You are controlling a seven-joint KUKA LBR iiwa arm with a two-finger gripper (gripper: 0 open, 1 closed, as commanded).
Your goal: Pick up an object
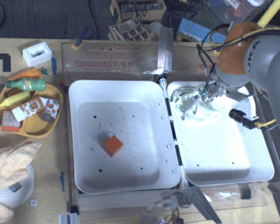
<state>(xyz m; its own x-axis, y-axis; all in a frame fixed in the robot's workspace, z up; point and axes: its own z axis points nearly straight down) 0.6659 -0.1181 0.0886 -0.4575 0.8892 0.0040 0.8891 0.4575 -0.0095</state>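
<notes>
Orange block (113,145) — left bin (84,94)

Grey arm (270,59), orange band, perhaps yellow-tipped cable

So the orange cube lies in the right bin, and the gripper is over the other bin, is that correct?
Not quite. The camera view shows the orange cube in the left bin, not the right one. The gripper is indeed over the other bin, near its far edge.
</notes>
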